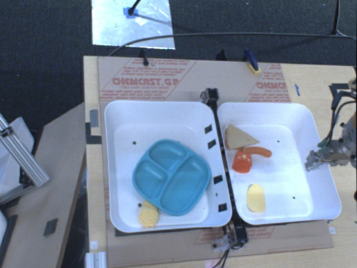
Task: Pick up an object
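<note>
Pincer (311, 162) sits at the right bin's (312, 119) right wall; can't tell its state. To its left, well apart: yellow piece (256, 197), red piece (242, 161), orange sausage (258, 151), tan wedge (240, 137). Further left, other bin: blue plate (171, 176), yellow corn (148, 215).

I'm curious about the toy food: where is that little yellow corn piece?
The yellow corn lies in the left bin, at its near edge, touching the lower rim of the blue divided plate.
</note>
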Motion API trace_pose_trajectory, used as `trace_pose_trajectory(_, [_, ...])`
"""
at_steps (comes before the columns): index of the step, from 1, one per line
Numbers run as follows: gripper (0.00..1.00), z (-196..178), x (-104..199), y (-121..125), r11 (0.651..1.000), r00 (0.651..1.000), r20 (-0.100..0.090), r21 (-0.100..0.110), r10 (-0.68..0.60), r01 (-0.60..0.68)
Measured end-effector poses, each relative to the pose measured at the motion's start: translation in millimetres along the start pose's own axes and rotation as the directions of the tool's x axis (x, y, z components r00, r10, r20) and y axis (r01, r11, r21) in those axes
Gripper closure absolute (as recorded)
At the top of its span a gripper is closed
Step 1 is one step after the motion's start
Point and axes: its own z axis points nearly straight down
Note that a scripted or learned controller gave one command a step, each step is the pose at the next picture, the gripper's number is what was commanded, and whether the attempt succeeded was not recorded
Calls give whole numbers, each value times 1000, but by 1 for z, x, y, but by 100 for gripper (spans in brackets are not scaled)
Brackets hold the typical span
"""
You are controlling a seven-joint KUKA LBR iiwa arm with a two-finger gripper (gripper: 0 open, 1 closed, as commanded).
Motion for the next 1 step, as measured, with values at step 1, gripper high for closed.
trace_pose_trajectory(1, [100,-57,2,12,1000,1000,0,0,-2,2])
